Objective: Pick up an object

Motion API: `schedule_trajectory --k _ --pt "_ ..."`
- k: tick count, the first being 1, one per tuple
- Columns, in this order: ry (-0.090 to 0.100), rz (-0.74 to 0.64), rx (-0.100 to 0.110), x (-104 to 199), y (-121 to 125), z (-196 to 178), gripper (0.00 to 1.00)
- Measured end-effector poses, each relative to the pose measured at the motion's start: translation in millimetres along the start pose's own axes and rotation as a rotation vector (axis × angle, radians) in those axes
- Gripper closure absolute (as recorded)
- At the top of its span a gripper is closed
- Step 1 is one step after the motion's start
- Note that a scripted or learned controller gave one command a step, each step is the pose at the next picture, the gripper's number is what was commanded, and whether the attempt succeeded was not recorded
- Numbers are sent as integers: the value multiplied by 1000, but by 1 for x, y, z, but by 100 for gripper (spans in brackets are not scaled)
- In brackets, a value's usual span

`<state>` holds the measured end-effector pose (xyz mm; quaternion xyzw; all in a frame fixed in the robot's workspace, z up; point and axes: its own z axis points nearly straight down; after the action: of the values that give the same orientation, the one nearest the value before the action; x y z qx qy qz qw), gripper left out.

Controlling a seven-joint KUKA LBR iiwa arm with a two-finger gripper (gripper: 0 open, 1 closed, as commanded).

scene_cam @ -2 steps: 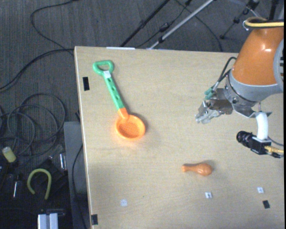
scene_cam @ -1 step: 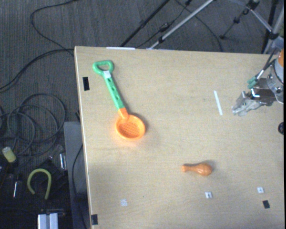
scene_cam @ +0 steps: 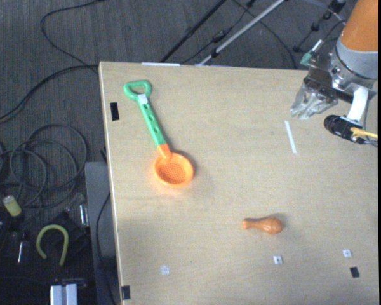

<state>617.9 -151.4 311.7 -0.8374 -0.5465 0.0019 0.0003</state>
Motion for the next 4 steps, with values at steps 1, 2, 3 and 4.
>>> schedule_trajectory --k 1,2,3,4 --pt "0 -72 -1 63 -62 -122 100" --pt "-4 -70 -1 62 -62 -131 100" --pt "1 -341 -2 93 -113 -122 100" --pt "-1 -340 -2 93 -112 -131 100"
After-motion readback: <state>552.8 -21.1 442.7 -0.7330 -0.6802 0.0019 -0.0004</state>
